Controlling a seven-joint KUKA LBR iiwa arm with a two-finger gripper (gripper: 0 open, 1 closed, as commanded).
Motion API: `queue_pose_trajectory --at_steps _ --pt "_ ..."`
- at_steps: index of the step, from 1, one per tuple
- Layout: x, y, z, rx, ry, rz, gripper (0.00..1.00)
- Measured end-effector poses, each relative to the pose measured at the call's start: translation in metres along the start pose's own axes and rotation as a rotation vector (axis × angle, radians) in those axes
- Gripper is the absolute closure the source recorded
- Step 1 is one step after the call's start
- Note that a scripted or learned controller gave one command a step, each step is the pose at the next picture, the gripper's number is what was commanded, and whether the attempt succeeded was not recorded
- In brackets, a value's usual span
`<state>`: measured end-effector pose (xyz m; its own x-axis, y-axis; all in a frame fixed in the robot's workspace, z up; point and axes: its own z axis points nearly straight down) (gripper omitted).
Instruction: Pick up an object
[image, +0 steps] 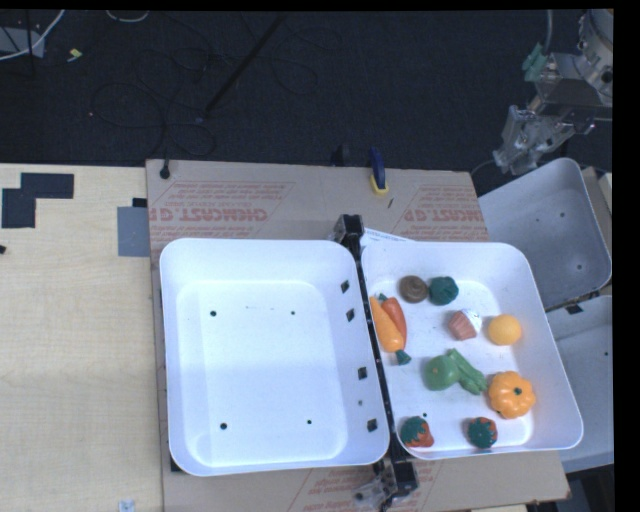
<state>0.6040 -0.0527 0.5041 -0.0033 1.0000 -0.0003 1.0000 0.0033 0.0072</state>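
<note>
Nearest the frame's lower edge, in the right bin (545, 300), lay a strawberry (417, 432) and a small green-topped piece (482, 432). Above them sat a pumpkin (511, 394) and a green pepper (451, 372); further up, a carrot (389, 322), a pink piece (461, 325) and an orange (504, 330). The left bin (180, 350) occupied the frame's centre-left. The hand (535, 128) hung at upper right, well apart from all items; its opening could not be told. The orange stood clear of its neighbours and looked the soundest target: descend vertically, centred, before closing.
</note>
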Motion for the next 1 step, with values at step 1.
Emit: queue_pose_trajectory --at_steps 1 --pt "-0.0259 0.0411 -0.0344 0.006 -0.002 0.005 1.00"
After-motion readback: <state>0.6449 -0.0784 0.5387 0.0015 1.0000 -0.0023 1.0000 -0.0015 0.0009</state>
